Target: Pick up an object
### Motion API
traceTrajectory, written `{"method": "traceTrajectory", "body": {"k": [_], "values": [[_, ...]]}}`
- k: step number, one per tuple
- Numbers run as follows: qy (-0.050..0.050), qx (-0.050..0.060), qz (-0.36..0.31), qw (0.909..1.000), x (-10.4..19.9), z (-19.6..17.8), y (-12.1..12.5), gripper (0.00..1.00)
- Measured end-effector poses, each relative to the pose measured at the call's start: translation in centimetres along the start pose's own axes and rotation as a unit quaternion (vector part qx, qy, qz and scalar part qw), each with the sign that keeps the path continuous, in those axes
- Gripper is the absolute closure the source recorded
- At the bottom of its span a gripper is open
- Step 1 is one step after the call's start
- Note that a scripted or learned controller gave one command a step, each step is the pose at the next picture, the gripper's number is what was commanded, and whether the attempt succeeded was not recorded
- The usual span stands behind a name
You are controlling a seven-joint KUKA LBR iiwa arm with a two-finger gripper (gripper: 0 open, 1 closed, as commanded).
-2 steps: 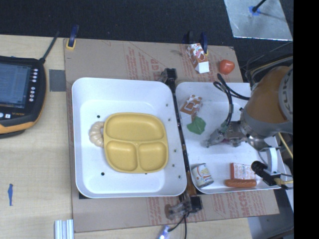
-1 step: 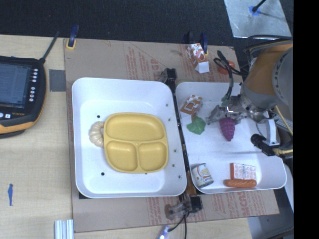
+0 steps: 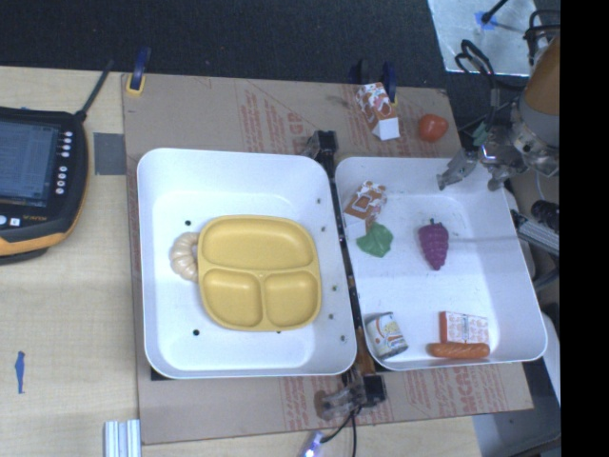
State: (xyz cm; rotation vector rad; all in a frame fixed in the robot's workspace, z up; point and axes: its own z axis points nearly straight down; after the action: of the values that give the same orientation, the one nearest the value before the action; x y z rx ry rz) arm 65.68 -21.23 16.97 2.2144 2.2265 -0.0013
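Gripper [image 3: 473, 168] hangs over far right corner of right bin [image 3: 509, 284], fingers spread, nothing btwn them. Purple grapes [image 3: 434, 243] lie mid-bin, apart from gripper. Green veg [image 3: 375, 240] just left of grapes; small carton [image 3: 365, 200] above it. Can [image 3: 386, 334], red box [image 3: 464, 327] & sausage [image 3: 458, 351] along near edge. Left bin [image 3: 171, 255] holds yellow tray [image 3: 258, 271].

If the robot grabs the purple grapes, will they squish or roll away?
The purple grapes look like a moulded toy, so probably stiff, not squishy. The bumpy, tapered shape may slip between the fingers. They lie flat in the right bin, so they would likely slide rather than roll far.
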Motion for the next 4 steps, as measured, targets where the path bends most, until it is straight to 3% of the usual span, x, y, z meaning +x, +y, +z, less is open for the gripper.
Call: {"method": "traceTrajectory", "body": {"k": [1,2,3,4], "values": [[0.001,0.003,-0.001,1.0,3.1,7.5,-2.8,0.0],[0.001,0.002,-0.002,1.0,7.5,7.8,-6.8,0.0],[0.001,0.001,0.0,1.0,4.9,7.7,-1.9,0.0],[0.0,0.002,0.0,1.0,3.2,7.8,-6.2,0.0]]}}
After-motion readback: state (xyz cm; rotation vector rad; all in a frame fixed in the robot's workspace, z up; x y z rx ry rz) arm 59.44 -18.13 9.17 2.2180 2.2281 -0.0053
